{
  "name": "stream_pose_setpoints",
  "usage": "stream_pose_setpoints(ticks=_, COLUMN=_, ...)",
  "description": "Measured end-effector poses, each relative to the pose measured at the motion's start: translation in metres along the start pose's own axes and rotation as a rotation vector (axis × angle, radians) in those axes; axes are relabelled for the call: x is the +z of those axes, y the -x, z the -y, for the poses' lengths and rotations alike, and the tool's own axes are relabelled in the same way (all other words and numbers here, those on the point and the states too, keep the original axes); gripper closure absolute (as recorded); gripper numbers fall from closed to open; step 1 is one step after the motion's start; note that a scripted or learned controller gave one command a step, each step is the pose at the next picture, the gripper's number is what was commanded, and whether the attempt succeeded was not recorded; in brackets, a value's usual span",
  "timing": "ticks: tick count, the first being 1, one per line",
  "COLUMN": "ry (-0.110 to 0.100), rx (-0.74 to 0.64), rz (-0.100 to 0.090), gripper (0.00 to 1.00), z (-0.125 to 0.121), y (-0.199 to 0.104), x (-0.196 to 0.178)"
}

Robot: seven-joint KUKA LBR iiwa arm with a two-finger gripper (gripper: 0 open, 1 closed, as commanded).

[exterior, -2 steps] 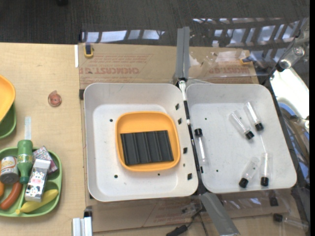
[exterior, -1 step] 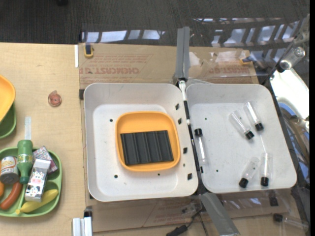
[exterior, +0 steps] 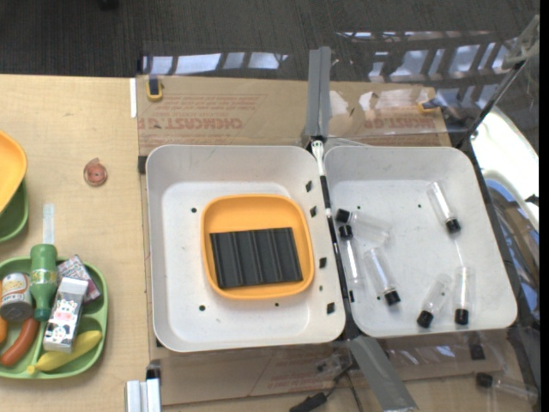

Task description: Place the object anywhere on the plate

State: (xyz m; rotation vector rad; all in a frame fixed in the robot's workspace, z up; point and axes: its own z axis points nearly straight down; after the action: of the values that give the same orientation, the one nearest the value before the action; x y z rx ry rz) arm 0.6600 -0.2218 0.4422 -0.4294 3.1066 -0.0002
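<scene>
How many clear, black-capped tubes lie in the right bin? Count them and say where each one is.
5, perhaps more, since clear plastic hides easily: tube one upper right; tube two near the left wall; tube three centre; tube four and tube five near the front.

Orange plate [exterior: 257, 215] in left bin — clear tubes [exterior: 380, 274] right.

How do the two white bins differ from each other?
The left bin holds one orange plate with a dark ribbed slab on it; the right bin holds several small clear tubes with black caps. The left bin's contents sit centred, the right bin's lie scattered. Both are shallow, white and about the same size.
</scene>
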Motion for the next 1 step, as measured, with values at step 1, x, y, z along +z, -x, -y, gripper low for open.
stream_pose_setpoints(ticks=1, ry=0.003, rx=-0.413, rz=-0.001, gripper=0.00, z=-0.0003, y=-0.0004, x=0.0756)
